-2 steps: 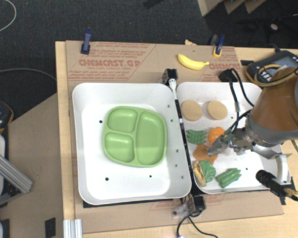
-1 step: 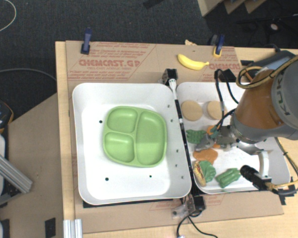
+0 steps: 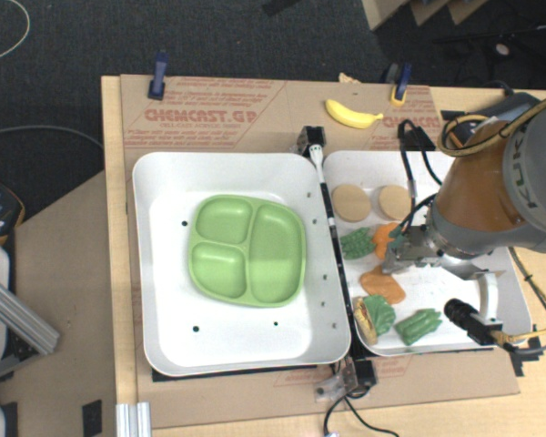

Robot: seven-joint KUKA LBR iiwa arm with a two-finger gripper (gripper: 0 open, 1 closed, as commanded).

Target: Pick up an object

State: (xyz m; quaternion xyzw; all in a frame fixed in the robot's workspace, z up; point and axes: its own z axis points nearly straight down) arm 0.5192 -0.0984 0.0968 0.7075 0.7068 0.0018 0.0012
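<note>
The left bin (image 3: 155,244) holds a green divided plate (image 3: 248,249) at frame centre-left. The right bin (image 3: 437,342) holds two tan discs (image 3: 351,202), green and orange pieces (image 3: 382,286). The gripper (image 3: 402,255) sits low over these pieces. A banana (image 3: 351,114) lies on the board above the right bin.

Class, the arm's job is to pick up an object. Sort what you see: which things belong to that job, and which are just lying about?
Job:
gripper
orange piece
green pieces
tan discs
right bin

Lying about:
green divided plate
left bin
banana
blue clamps
</note>
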